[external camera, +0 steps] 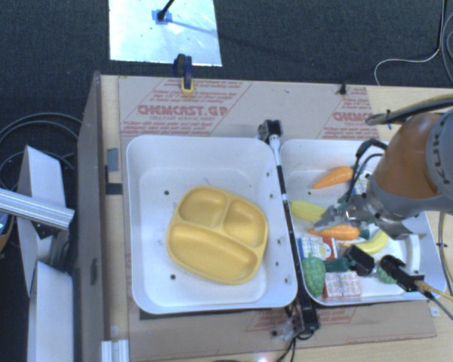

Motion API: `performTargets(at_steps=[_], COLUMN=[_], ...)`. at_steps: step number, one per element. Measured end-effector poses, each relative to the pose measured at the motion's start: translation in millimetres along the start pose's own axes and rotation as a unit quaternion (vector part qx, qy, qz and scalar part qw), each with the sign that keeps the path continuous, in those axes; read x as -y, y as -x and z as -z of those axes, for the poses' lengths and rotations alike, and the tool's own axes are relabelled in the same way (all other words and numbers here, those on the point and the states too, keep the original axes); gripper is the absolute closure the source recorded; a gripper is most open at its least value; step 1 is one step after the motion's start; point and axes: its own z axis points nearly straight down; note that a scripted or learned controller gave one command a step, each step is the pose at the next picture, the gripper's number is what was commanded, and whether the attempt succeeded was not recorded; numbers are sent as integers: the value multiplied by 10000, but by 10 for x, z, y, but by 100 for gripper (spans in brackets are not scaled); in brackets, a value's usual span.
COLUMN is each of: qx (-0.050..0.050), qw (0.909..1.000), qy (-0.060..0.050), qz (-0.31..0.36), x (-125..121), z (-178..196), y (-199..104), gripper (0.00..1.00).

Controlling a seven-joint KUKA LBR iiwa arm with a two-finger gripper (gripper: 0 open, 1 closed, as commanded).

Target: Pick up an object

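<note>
Presently: two white bins; left bin (pixel 147 202) with one yellow divided tray (pixel 217 234); right bin (pixel 306 148) with two toy carrots, upper (pixel 333 176), lower (pixel 340 232) under gripper (pixel 334 216); remaining clutter indistinct.

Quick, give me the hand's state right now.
Hand: low in the right bin, right beside an orange carrot-like toy; whether it is open, closed or holding anything cannot be told.
</note>
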Motion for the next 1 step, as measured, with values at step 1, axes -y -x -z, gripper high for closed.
performTargets(at_steps=[1], qx=[26], qw=[10000], qy=[-3], qz=[39], x=[-815], z=[-84], y=[-56], gripper=[0])
